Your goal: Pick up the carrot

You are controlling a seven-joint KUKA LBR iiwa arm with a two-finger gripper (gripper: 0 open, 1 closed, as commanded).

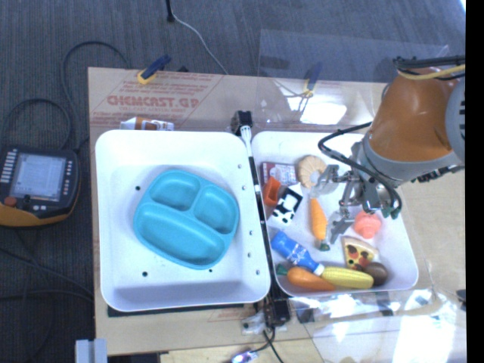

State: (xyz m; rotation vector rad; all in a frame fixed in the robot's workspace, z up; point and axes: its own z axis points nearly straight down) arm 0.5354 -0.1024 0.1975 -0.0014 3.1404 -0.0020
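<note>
The carrot [318, 218] is a short orange piece with a green end, lying lengthwise in the middle of the right bin [404, 237]. My gripper [342, 201] hangs just to its right, low over the bin, under the orange-banded wrist [412, 119]. Its metal fingers [338, 224] look spread, and I see nothing between them. The carrot lies free on the bin floor, apart from the fingers.
Around the carrot lie a pink piece [368, 224], a pizza slice [357, 252], a yellow corn cob [348, 278], a second orange vegetable [308, 279], a blue bottle [296, 250], a bun [308, 169] and a black-and-white cube [286, 204]. The left bin [113, 271] holds a blue divided plate [187, 216].
</note>
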